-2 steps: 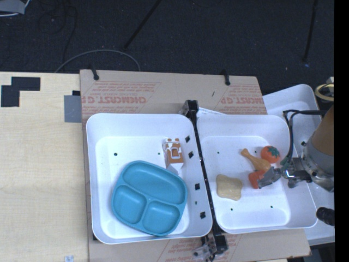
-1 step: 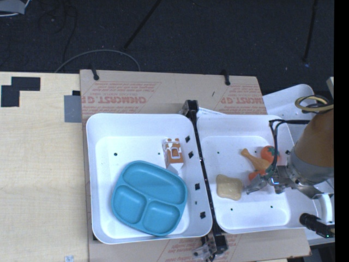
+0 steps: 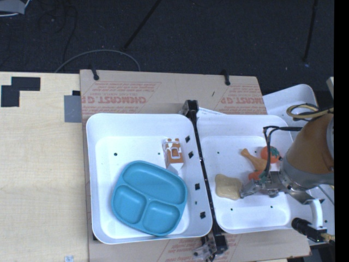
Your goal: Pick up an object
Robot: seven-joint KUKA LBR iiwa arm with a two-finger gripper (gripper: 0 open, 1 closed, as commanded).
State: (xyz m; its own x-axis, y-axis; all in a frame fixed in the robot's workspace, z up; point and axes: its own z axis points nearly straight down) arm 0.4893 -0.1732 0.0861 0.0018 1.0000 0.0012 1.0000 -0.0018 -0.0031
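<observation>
Take the black divider (image 3: pixel 197 162) between the two shallow white bins as your landmark. Left of it, in the left white bin (image 3: pixel 103 125), you have a blue three-compartment plastic tray (image 3: pixel 148 196) lying flat, its right edge near the divider, and a small orange-and-white toy block (image 3: pixel 174 151) just above the tray, close to the divider. Neither looks like the current target.

Right of the divider, in the right white bin (image 3: pixel 240 125), a pale beige, soft-looking flat lump (image 3: pixel 227 186) lies just beside the divider. Farther right sits an orange and tan toy figure with a green and red patch (image 3: pixel 260 160). The two-finger gripper (image 3: pixel 252 189) is down in this bin, its tip at or touching the beige lump's right edge, below the orange figure. You cannot tell how far its fingers are spread; the wrist hides them.

Your risks: if the lump is the target, the gripper meets it at the edge, so it may slide toward the divider rather than be gripped. The orange figure is near enough to be knocked or caught alongside.
</observation>
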